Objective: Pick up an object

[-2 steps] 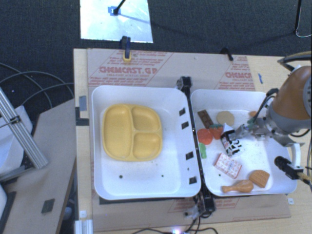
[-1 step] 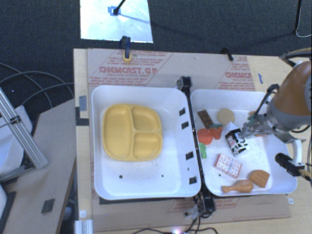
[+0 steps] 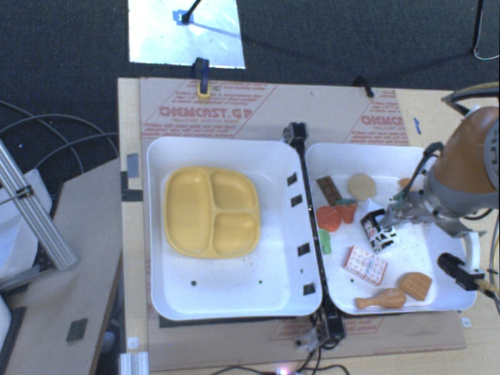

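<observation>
Cow-patterned toy (image 3: 382, 233) sits mid right bin (image 3: 445, 299), touching the pincer (image 3: 388, 219), whose opening I cannot tell; it looks light, stiff, probably slick plastic, best gripped across its narrow body.

A pale yellow divided tray (image 3: 212, 212) sits in the white left bin (image 3: 160, 209). In the white right bin (image 3: 391, 159): a black-and-white cow-patterned toy (image 3: 382, 237), a red-and-white checked packet (image 3: 365, 265), a brown chocolate bar (image 3: 328, 189), a beige disc (image 3: 362, 186), a red-orange tomato (image 3: 329, 219), a green piece (image 3: 325, 242), and tan-orange drumstick (image 3: 380, 298) and croissant (image 3: 416, 285).
</observation>
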You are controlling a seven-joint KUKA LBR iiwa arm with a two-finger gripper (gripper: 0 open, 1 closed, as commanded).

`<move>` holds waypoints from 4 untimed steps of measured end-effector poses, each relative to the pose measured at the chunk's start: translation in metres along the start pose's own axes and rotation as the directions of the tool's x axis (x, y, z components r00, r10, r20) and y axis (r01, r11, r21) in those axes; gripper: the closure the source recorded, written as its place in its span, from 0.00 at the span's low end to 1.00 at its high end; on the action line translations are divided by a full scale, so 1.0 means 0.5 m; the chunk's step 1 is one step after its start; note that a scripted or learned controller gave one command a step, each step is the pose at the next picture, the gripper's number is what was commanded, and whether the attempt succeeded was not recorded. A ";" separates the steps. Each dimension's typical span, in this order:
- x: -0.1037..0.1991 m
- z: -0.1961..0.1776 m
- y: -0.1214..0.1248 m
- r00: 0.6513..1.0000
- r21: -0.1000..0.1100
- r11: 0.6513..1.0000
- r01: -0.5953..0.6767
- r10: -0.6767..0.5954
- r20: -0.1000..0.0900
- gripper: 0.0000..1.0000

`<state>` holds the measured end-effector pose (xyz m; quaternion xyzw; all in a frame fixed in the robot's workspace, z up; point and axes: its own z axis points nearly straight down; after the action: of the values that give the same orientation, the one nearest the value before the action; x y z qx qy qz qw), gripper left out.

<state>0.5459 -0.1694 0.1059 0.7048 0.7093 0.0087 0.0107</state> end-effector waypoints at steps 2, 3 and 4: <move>0.026 0.003 -0.026 1.000 0.000 1.000 -0.002 0.002 0.004 1.00; 0.026 0.003 -0.026 1.000 0.000 1.000 -0.005 0.005 0.003 1.00; 0.028 0.003 -0.027 1.000 0.001 1.000 -0.004 0.004 0.002 1.00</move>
<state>0.5326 -0.1555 0.1038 0.7063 0.7078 0.0080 0.0111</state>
